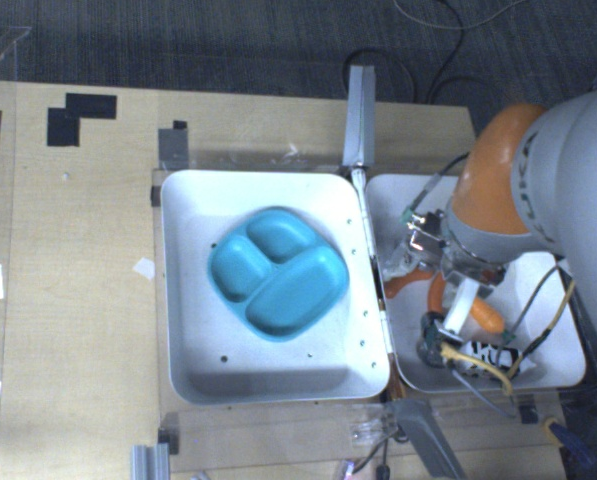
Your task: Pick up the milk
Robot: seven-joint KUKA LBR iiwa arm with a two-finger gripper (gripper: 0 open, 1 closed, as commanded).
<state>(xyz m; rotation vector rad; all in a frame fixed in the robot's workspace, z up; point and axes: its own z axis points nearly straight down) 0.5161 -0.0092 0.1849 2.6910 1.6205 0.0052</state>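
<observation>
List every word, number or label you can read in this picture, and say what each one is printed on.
No text can be read.
Black-and-white marks beneath the wrist of the arm: perhaps print, too blurred to read; I cannot tell what they stand on.
Black patches on the bench: plain shapes, no letters.
Blue divided plate: no print.

So the floor is dark grey carpet (178, 28) running across the top, 11 to 1 o'clock, with a thin cable (458, 18) looped on it at 1. Below that there's a pale wood bench (78, 298) filling the 9 o'clock side, some black patches (78, 118) on it at 10, and a grey metal rail (360, 118) standing at 12. Light's pretty even, soft.
</observation>
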